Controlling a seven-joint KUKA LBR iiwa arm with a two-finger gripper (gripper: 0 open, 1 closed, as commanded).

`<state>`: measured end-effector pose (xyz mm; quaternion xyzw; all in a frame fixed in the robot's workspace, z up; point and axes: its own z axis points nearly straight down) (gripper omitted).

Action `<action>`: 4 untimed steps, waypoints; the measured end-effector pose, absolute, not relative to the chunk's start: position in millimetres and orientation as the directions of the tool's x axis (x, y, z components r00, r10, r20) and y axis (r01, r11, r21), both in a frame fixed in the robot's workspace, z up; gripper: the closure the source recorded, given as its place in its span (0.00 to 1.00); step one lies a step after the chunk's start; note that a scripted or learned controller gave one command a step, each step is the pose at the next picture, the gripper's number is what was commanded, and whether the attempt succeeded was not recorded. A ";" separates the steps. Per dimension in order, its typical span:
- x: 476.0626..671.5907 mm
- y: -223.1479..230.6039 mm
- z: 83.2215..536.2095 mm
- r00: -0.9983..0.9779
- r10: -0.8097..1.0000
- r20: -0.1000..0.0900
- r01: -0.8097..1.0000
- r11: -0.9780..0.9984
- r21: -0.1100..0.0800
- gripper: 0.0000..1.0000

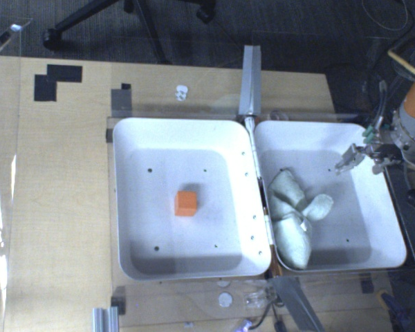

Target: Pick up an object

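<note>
- Camera view looks down at a slant on a pale wooden tabletop (pixel 62 206) carrying two shallow white bins side by side.
- Left bin (pixel 131 158) holds a small orange cube (pixel 186 203), sitting a little left of that bin's middle, well apart from every wall.
- Right bin (pixel 373 244) holds a pale, lumpy white object (pixel 294 220), lying against the wall shared with the left bin and reaching down toward the near edge.
- Arm (pixel 413 120), grey with an orange band, enters past the right bin's far right corner.
- Hand (pixel 351 159) hangs above the upper right part of the right bin, well apart from the white object; its thin fingers appear spread, with nothing between them.
</note>
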<state>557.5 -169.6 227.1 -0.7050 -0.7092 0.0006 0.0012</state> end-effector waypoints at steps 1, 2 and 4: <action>566.9 -190.4 113.6 0.108 0.994 0.000 0.994 -0.108 -0.004 0.00; 604.2 -162.1 88.0 0.058 0.998 -0.002 0.998 -0.058 0.007 0.00; 650.8 -109.7 219.9 0.238 0.971 -0.001 0.971 -0.238 0.001 1.00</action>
